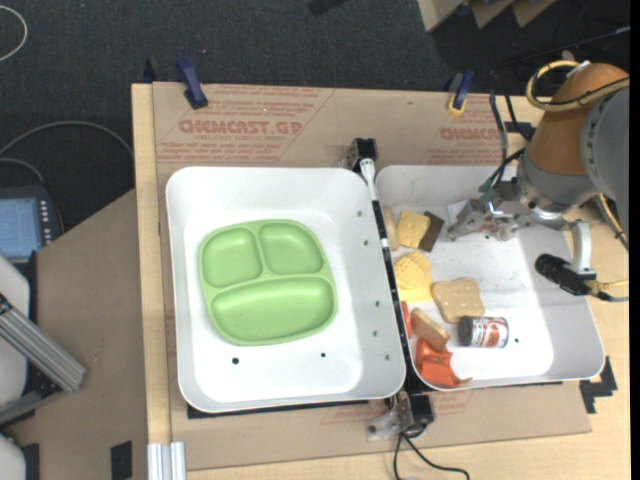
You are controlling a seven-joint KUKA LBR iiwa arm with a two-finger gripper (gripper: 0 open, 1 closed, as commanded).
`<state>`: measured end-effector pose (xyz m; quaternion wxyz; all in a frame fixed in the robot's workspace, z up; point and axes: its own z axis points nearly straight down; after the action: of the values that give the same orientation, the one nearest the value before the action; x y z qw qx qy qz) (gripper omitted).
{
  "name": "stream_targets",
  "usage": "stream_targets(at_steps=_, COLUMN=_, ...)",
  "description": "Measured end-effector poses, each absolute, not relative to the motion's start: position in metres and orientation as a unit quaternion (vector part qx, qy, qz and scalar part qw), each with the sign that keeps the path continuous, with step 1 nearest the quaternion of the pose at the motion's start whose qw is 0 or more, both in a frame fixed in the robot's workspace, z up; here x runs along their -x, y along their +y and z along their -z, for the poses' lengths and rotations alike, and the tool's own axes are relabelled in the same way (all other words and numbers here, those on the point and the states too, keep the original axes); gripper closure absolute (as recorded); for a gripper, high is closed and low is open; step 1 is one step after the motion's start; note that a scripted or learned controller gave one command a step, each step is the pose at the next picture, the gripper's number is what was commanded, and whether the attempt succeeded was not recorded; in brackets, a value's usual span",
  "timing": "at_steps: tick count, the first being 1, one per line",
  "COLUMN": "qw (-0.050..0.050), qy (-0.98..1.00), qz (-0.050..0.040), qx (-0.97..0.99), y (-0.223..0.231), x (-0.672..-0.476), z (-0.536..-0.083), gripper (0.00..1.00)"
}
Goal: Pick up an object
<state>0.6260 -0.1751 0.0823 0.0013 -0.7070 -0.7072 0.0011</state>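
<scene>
Though the gripper (487, 218) hangs over the right bin's (560, 363) far edge, I cannot tell its opening; it holds nothing visible. Likely targets crowd that bin's left edge: toast (457, 298), can (485, 332), crackers (411, 230).

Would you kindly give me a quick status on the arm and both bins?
Gripper over right bin's far end. Toy foods and small can loose along its left side. Green divided plate alone in left bin.

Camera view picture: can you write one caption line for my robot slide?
Robot gripper hovers above toy food in the right bin; a green divided plate sits in the left bin.
</scene>
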Motion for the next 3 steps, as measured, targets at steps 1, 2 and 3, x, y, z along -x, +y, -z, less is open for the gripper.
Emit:
stream_targets(at_steps=1, qw=0.029, qy=-0.705, qz=-0.0136, qx=0.708, y=-0.186, x=-0.657, z=-0.08, gripper=0.0)
stream_targets(at_steps=2, qw=0.017, qy=-0.707, qz=-0.0044, qx=0.707, y=-0.22, x=-0.661, z=-0.103, gripper=0.0)
stream_targets(at_steps=3, qw=0.026, qy=-0.709, qz=-0.0068, qx=0.705, y=-0.216, x=-0.661, z=-0.082, gripper=0.0)
